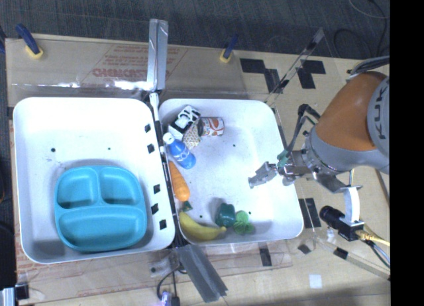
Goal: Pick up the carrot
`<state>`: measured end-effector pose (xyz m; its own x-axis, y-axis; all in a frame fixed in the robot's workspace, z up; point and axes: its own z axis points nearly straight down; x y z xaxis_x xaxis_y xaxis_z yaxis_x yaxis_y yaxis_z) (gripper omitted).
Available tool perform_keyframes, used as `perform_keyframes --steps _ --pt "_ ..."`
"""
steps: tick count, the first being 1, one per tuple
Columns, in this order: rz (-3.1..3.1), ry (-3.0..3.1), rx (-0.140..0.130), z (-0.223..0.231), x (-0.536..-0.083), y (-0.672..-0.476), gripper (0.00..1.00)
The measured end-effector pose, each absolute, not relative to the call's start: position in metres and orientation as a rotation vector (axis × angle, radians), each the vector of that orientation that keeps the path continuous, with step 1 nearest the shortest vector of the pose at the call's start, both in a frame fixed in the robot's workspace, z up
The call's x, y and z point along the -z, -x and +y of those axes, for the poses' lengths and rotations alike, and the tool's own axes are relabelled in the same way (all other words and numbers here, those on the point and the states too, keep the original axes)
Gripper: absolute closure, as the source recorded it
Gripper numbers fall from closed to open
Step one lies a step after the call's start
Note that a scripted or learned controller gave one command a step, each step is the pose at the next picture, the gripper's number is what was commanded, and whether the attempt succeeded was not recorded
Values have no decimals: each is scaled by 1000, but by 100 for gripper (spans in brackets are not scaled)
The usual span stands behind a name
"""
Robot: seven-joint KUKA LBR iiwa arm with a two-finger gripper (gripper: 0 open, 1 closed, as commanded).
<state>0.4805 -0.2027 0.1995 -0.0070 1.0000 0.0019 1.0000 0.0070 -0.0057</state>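
Observation:
The carrot (179, 182) is orange and lies lengthwise against the left wall of the right bin (265, 116), between a blue bottle and a banana. My gripper (264, 175) hovers over the right part of the same bin, well to the right of the carrot and apart from it. Nothing sits between the gripper and the carrot but bare bin floor. The arm's grey wrist and orange band (351, 122) reach in over the bin's right rim.
A blue bottle (180, 154) touches the carrot's far end, and a banana (199, 228) lies just below its near end. Green toys (233, 218) sit beside the banana. A black-and-white object (185, 120) and a can (212, 126) lie at the back. The left bin holds a blue divided plate (101, 206).

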Motion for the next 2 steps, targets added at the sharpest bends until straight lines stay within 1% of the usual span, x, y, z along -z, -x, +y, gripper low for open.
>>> perform_keyframes --steps 1,2 --pt "-2028 2394 -3 -209 -91 -476 0" --pt "-1707 2627 -6 -118 -90 -475 0"
